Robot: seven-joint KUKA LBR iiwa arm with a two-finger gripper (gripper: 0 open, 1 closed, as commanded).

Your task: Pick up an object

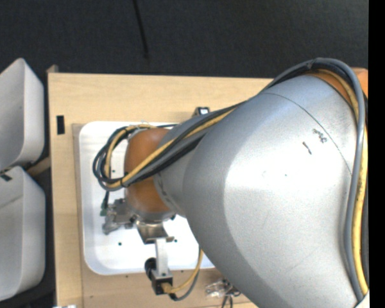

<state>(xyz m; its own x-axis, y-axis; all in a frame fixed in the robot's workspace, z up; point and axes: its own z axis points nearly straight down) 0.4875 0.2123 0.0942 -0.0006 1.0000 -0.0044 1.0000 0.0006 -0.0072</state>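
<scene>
— What is seen nearest the lens?

— The grey arm (276,197), reaching in from the right, by which much of the frame is taken up. Small dark marks (316,134) are carried on its casing, but nothing can be read from them. An orange band (143,172) is seen above the wrist, with black and yellow cables (115,153) looped beside it.

— And the containers?

— A shallow white bin (90,191) is set on the pale wooden bench (160,95), and the wrist is lowered over it. A few dark specks (120,242) are shown on its floor. Whether an object to be picked lies beneath the arm cannot be told, as much of the floor is covered.

— Is anything gripped by the claw?

— The claw (112,215) is pictured low over the bin's left half, partly hidden by the wrist. Whether it is open or closed cannot be told, and nothing is seen held.

— Any labels farther off?

— A small black tag (59,125) is fixed to the bench beyond the bin's left corner. No writing is legible on it.
</scene>
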